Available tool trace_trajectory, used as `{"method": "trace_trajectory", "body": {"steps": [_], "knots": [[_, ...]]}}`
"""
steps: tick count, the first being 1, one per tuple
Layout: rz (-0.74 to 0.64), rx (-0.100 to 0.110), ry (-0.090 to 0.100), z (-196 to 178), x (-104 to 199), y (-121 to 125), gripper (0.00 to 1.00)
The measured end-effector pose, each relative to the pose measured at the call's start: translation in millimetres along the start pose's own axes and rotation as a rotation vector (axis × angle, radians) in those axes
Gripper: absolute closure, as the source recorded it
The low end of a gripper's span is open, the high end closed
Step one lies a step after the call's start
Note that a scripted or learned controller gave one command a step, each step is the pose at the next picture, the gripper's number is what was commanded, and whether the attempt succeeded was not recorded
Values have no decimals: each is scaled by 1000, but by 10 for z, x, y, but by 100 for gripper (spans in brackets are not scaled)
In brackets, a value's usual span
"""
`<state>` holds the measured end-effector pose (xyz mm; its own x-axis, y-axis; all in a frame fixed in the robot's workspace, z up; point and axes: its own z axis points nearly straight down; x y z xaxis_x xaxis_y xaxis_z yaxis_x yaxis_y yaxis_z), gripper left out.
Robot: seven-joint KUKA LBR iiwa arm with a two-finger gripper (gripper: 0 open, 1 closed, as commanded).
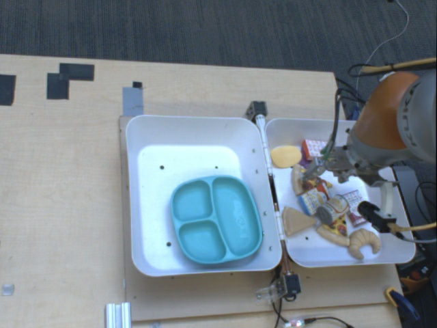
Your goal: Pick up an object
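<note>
Bench [61,183]: pale wood, bearing two shallow white bins side by side.
Arm [403,118]: grey with an orange band, reaching in from the right and hanging over the upper part of the right bin.
Left bin [153,139]: holds a blue three-compartment tray [217,219], lying flat toward the near side.
Right bin [392,255]: crowded with small items, among them a yellow lemon-like piece [286,156], a tan wedge [295,220] and a croissant [363,242].
Gripper [319,173]: low over the clutter just right of the lemon-like piece; open or closed cannot be told.
Step in hand: likely the approach, since nothing is seen lifted.
Next move: probably a straight descent onto one item, chosen clear of its neighbours.
</note>
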<state>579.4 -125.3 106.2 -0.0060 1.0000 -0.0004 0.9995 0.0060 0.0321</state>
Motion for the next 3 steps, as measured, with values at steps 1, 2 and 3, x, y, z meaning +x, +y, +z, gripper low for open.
{"method": "trace_trajectory", "body": {"steps": [1, 2, 3], "knots": [[6, 15, -2, 150, 189, -473, 0], [3, 11, 2, 31, 214, -447, 100], [2, 13, 2, 34, 213, -451, 0]]}}
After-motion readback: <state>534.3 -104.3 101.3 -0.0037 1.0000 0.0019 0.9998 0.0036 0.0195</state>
